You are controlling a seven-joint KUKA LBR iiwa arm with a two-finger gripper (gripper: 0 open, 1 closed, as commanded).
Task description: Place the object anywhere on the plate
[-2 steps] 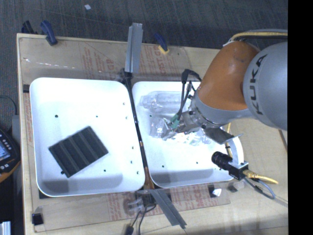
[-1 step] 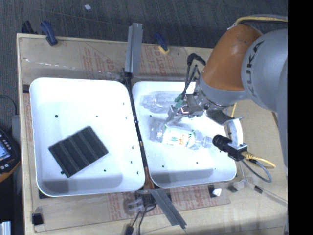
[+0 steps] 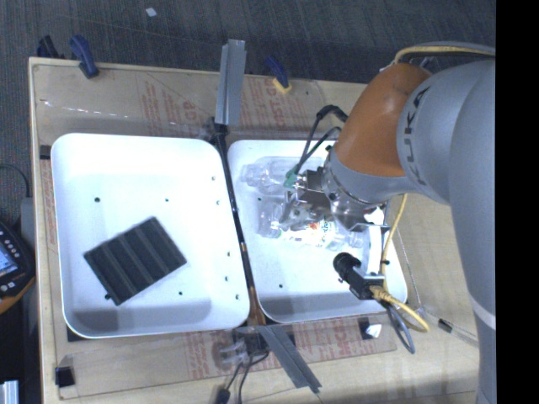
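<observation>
From the overhead camera, the arm (image 3: pixel 421 133) reached in from the right over the right bin (image 3: pixel 278 301), its wrist covering much of that bin's middle. The jaws (image 3: pixel 307 204) sat low against a crumpled clear plastic bottle (image 3: pixel 274 196) lying in the bin's upper half; whether they were spread or pinching it could not be told. The dark ribbed plate (image 3: pixel 135 259) lay tilted in the left bin (image 3: pixel 76 167), well apart, with the bins' rims between them. Blue clamps (image 3: pixel 84 55) gripped the surface (image 3: pixel 126 99) at the back edge.
</observation>
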